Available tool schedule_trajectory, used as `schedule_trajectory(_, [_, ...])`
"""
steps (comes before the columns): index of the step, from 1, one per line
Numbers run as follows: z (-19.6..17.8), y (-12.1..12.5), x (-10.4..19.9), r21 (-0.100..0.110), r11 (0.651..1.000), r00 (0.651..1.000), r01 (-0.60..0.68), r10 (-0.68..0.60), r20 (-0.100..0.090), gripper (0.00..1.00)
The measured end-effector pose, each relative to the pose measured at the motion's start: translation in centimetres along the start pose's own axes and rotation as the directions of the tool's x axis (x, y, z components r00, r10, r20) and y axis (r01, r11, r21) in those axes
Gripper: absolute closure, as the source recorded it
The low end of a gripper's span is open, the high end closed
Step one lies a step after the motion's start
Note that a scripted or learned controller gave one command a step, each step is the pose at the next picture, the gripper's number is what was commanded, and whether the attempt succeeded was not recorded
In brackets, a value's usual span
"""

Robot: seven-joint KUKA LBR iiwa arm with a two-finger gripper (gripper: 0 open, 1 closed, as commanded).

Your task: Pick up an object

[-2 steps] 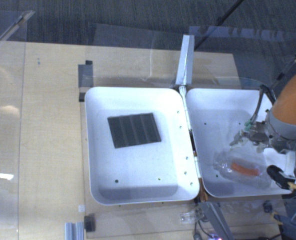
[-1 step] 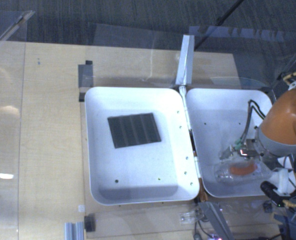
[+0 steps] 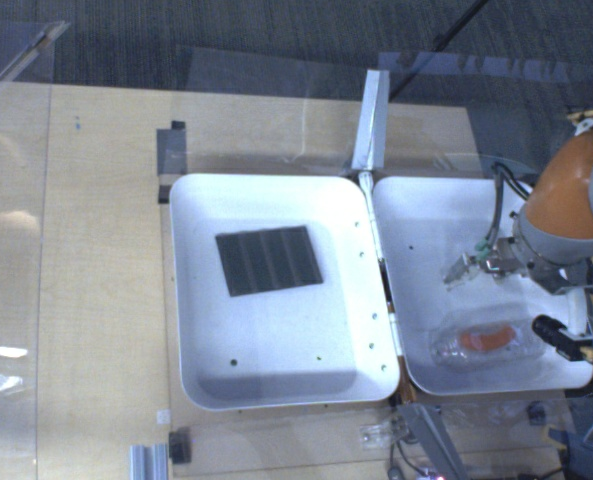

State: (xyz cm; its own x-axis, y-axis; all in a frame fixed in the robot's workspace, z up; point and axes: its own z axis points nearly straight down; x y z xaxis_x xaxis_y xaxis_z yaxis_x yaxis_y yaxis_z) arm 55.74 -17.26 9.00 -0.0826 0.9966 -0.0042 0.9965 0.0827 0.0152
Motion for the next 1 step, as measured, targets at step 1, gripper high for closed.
schedule_trajectory(1, [-0.14,-6.92,-2.98,0.002,0.980,0.980,0.200,-0.200,0.002,0.00])
